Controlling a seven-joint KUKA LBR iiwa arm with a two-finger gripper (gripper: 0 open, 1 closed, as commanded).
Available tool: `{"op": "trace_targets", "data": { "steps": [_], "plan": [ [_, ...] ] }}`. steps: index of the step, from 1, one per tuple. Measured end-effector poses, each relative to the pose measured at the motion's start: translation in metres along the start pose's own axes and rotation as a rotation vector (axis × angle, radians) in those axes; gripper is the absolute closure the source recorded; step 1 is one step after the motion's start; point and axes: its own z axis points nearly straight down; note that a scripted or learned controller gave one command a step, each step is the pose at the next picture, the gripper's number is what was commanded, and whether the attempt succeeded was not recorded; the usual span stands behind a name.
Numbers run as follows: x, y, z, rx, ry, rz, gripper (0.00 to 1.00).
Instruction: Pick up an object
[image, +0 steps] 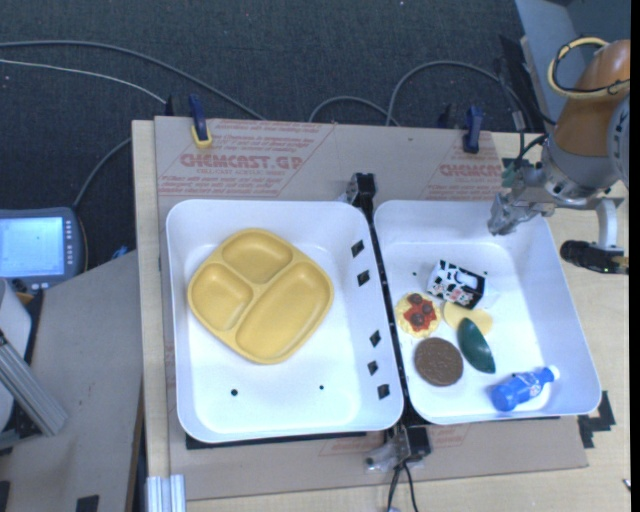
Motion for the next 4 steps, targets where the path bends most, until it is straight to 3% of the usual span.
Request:
{"op": "trace_targets", "data": {
  "steps": [2,4],
  "plan": [
    [-0.011,-0.004,-0.122,-0.001,-0.001,0.000,1.00],
    [0.086,-0.052,-0.127,0.009,0.004,-0.002,1.00]
  ]
}}
